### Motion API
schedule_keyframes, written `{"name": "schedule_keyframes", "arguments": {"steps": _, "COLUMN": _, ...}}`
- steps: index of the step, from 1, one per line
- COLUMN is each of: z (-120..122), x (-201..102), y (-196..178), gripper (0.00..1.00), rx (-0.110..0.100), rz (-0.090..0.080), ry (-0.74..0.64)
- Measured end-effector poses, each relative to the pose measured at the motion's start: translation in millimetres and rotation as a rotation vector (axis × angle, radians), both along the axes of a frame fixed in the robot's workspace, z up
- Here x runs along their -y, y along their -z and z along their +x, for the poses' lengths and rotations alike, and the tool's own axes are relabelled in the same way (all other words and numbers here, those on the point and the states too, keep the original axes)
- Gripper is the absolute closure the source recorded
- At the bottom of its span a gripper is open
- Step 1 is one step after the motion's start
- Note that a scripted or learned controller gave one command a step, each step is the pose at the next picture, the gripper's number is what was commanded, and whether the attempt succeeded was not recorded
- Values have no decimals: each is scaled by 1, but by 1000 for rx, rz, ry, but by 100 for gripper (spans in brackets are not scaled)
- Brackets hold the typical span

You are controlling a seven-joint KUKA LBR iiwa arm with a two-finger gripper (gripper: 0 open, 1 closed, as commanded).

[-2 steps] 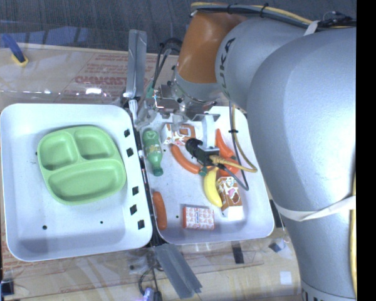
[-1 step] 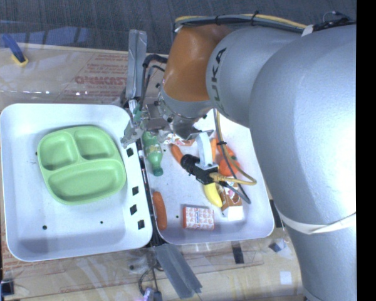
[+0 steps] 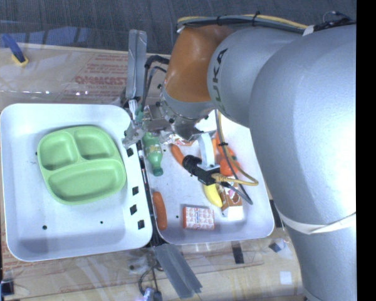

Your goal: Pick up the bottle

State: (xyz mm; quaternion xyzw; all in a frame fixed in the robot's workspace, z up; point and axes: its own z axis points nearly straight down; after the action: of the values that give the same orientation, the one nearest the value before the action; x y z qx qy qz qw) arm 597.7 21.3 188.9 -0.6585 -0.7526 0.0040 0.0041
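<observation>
Camera view, looking down on both bins. The grey arm [image 3: 288, 105], with its orange band, covers the 12-to-3 o'clock part of the right bin [image 3: 257, 227] and runs out of the picture at 3 and 6 o'clock. The gripper [image 3: 144, 129] sits at the bin's 10 o'clock corner, against the rim shared with the left bin [image 3: 12, 231]. Its metal parts are small and cluttered, so I cannot tell whether the pincer is wide or narrow, nor whether it holds anything.

The bottle [image 3: 155, 158] lies in the right bin just beside that rim, directly at 6 o'clock from the gripper. It is green, glossy and slim, and its long axis runs roughly 12 to 6 o'clock. Its upper end disappears under the gripper, so I cannot say which end is the neck; the lower end looks rounded.

Other contents of the right bin:
- a smooth orange carrot-shaped piece [image 3: 177, 153] at 3 o'clock from the bottle
- a reddish sausage shape [image 3: 160, 210] at 6 o'clock from it
- a red-and-white printed box [image 3: 198, 217]
- a yellow banana-like piece [image 3: 213, 195], partly hidden

The left bin holds a matte green plate [image 3: 81, 162] with three compartments.
</observation>
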Motion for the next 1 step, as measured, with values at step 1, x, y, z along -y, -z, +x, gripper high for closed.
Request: {"name": "schedule_keyframes", "arguments": {"steps": 1, "z": -14, "x": -4, "y": 0, "gripper": 0, "rx": -1, "rz": -1, "ry": 36}}
